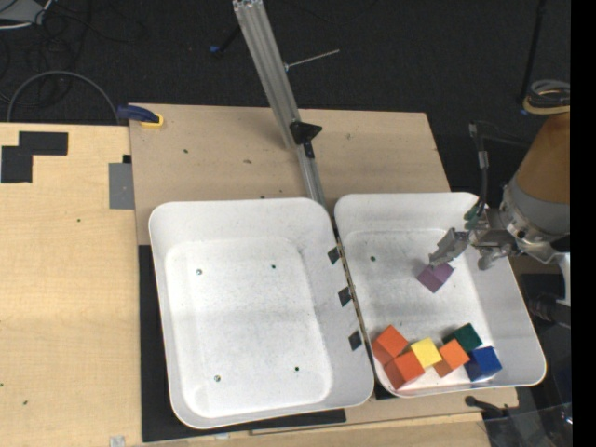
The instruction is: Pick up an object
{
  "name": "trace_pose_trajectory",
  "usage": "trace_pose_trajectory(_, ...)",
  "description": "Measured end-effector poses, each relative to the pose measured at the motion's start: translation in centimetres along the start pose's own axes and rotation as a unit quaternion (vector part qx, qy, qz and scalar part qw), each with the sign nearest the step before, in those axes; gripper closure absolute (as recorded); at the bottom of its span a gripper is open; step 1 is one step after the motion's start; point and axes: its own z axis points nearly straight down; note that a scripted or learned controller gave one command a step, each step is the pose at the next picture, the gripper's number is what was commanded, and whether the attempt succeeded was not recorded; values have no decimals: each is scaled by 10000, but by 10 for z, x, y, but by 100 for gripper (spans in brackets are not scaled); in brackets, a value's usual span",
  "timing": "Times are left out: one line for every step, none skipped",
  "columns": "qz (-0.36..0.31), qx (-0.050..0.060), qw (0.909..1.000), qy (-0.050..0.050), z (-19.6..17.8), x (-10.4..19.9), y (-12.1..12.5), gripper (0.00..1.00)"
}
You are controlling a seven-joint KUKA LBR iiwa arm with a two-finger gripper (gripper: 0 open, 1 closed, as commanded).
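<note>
In the right bin (400,217), a small purple block (434,276) lies tilted on the floor near the middle. My gripper (468,252) hangs over the bin's right side, coming in from the right. Its fingers are spread open with nothing between them. The left fingertip (448,248) is just above and to the right of the purple block; I cannot tell if they touch. Several blocks are clustered in the bin's front right corner: two orange-red ones (399,354), a yellow one (426,353), an orange one (453,355), a green one (466,334) and a blue one (482,362).
The left bin (186,222) sits beside the right one, joined by black clips (345,296) along the shared wall. A slanted aluminium rail (275,82) rises behind the bins. The wooden bench (65,277) extends to the left.
</note>
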Motion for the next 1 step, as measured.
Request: trace_pose_trajectory(7, -2, 10000, -1, 0, 0, 0, 0)
